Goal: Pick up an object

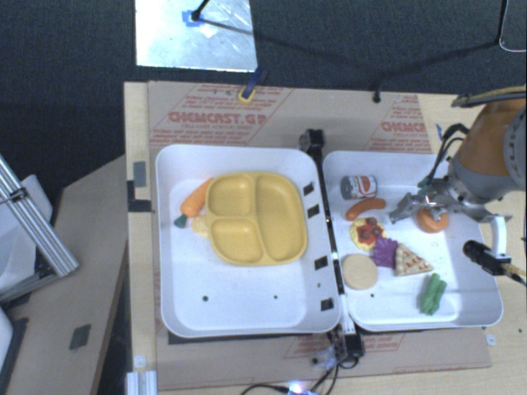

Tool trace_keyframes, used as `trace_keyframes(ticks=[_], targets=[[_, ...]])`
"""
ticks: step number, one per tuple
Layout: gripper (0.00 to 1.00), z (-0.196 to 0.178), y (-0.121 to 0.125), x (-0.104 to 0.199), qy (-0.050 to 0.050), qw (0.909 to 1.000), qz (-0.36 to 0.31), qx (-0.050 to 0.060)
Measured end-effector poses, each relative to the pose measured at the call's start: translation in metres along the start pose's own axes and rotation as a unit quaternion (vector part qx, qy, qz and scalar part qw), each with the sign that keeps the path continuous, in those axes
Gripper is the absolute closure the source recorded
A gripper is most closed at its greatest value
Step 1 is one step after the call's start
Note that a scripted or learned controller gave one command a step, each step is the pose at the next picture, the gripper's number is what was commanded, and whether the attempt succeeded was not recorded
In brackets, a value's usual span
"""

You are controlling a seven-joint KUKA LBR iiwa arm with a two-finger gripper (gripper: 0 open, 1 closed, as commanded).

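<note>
- Far to the hand's left, in the left bin [169, 245], a smooth orange carrot [196, 197] touches a glossy yellow divided plate [254, 218].
- Nearer, in the right bin [486, 303]: a small can [358, 187], a sausage [365, 209], a round tan cookie [360, 271], a triangular pizza slice [411, 261].
- The hand [430, 207] sits at a round orange fruit [433, 220]; whether it grips is impossible to tell.
- A knobbly green piece [431, 294] lies below the hand.

The grey arm [494, 151] reached in from the right, its orange band uppermost, wrist bent low, and the gripper [428, 206] pointed leftward and downward.
</note>
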State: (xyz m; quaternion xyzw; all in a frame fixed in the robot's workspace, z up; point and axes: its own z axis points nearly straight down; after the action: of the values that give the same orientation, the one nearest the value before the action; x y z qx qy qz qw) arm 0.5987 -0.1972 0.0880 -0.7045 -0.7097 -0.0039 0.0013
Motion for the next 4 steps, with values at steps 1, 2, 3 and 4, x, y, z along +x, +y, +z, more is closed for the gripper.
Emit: trace_keyframes(ticks=[1, 2, 3, 4], targets=[[1.00, -0.013, 0.002, -0.004, -0.007, 1.0000, -0.001, -0.006], [1.00, -0.057, 0.004, 0.000, -0.004, 1.0000, 0.001, -0.001], [1.00, -0.120, 0.006, -0.006, -0.005, 1.0000, 0.001, -0.001], [1.00, -0.137, 0.007, -0.006, -0.004, 1.0000, 0.001, 0.000]])
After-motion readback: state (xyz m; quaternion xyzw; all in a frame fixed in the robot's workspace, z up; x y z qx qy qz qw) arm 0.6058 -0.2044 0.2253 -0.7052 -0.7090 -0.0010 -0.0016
